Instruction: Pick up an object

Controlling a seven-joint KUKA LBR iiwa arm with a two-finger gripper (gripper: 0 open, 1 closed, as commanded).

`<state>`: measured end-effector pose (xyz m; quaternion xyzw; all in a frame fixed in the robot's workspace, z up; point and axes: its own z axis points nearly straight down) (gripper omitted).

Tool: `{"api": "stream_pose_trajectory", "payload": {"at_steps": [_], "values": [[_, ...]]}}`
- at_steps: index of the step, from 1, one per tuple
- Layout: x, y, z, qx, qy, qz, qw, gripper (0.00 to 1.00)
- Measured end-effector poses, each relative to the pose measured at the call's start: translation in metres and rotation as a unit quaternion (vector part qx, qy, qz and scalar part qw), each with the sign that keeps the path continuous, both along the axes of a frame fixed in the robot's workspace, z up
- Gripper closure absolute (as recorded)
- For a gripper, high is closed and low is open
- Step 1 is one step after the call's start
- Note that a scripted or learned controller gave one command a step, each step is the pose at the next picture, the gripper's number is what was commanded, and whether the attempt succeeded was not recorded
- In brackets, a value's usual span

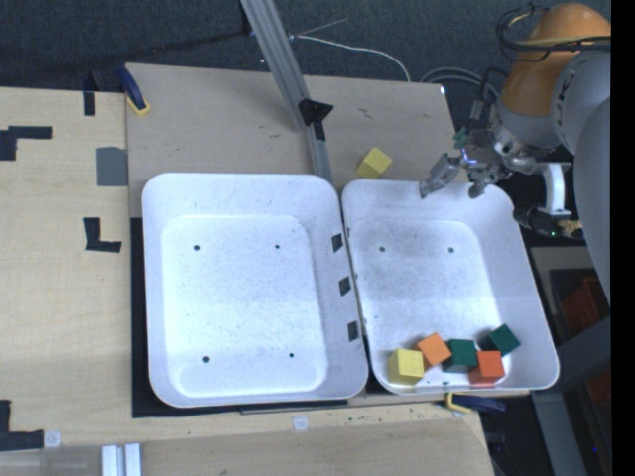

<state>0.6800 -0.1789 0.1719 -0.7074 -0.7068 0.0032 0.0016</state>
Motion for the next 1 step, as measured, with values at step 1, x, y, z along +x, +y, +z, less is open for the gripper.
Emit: {"api": "stream_pose_trajectory", "payload": {"at_steps": [1], "values": [[-0.0019, 0.0672, 0.0702, 0.0017, -0.007, 0.004, 1.0, 0.0]]}}
